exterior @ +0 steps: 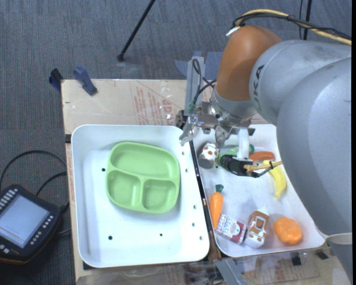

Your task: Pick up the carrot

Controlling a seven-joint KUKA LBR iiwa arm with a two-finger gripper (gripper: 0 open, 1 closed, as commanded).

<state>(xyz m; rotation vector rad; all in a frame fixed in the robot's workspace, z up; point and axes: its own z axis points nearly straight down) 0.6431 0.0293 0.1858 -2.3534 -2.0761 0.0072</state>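
You cannot tell the gripper's (231, 140) state; it hangs over the far end of the right bin (296, 209). The carrot (216, 202) lies apart from it on that bin's left side, green top pointing away. The left bin (89, 218) holds a green divided plate (144, 177). Both bins sit on a board with faint red print, unreadable. Grey carpet surrounds; a pendant (19, 223) lies left.

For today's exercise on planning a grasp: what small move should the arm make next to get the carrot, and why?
Probably shift the gripper toward the near edge of the right bin, to hang over the carrot. The carrot lies untouched by the bin's left wall, while the gripper sits further back beside the small ball.
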